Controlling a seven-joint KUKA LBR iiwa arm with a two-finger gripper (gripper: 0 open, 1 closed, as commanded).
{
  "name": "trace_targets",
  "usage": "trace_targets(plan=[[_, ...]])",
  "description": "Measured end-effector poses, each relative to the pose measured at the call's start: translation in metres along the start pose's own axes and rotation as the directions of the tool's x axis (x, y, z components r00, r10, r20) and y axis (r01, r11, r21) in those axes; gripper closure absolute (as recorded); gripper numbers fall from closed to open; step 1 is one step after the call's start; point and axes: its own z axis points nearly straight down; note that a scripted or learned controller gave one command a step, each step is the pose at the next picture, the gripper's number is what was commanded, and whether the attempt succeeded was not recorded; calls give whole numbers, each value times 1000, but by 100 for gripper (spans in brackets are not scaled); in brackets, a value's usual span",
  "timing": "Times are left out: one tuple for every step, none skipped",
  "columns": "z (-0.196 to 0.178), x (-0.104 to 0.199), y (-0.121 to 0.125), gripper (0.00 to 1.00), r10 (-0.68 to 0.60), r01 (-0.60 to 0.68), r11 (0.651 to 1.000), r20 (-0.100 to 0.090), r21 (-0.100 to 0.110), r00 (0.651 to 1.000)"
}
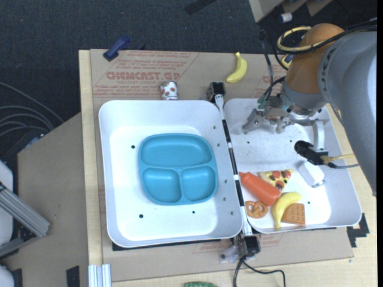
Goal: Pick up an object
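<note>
My gripper hangs over the far end of the right bin, its two grey fingers spread apart with bare white floor between them. The toy food lies at the near end of that bin, well apart from the gripper: an orange carrot, a pizza slice, a pretzel, a yellow banana and a tan waffle. Nothing is held.
The left bin holds a blue divided plate. On the bench beyond the bins lie a second banana, a small spotted item and a blue piece. A black divider rail separates the bins.
</note>
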Motion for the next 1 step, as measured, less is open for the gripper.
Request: trace_targets(plan=[[-10, 0, 1, 100, -1, 1, 1000, 1, -2, 1000]])
